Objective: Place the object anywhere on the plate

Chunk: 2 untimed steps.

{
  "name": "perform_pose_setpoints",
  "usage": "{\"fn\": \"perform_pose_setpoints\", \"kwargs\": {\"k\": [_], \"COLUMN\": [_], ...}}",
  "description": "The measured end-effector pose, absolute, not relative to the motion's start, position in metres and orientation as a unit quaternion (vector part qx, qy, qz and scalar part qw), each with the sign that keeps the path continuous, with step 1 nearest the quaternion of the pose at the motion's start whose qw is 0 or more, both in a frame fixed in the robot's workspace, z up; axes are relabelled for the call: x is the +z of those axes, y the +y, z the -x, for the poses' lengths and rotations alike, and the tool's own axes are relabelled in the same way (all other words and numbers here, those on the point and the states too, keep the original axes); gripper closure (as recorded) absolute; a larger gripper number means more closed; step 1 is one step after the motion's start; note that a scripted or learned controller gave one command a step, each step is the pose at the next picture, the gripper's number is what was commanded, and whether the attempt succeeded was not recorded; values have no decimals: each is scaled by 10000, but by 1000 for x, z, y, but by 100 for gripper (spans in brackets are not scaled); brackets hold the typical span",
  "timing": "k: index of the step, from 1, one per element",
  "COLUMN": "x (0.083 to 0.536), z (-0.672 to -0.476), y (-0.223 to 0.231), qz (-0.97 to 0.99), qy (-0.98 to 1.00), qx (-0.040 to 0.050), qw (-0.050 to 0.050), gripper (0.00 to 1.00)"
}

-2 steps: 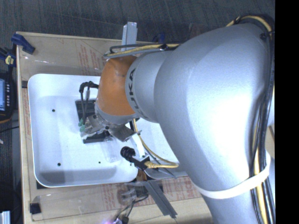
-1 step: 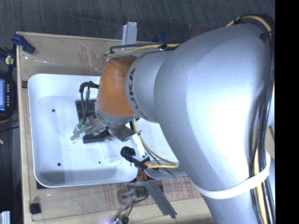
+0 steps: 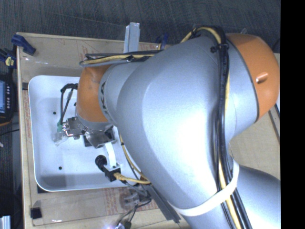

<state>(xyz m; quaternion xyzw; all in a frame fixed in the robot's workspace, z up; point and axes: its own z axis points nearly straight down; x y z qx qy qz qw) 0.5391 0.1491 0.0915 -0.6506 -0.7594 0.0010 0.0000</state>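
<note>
Whether the grey two-finger gripper [image 3: 64, 130] is open, closed or clamped cannot be told, so beneath it in the shallow white plastic bin [image 3: 38, 128] a placement could miss.

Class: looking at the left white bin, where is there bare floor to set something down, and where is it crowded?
Bare floor in the white bin runs along its left wall, from the upper-left corner down to the lower-left corner. Towards the right it is crowded: the gripper and its cables hang over the middle, and the grey arm covers everything beyond.
</note>
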Motion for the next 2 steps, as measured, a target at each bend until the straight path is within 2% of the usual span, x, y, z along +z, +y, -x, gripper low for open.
{"fn": "perform_pose_setpoints", "kwargs": {"k": [1,2], "x": [101,93], "z": [-539,-574], "y": [149,106], "qz": [6497,6965], "qy": [-7602,-7175], "qx": [21,-2], "qw": [6,21], "gripper": [100,100]}}
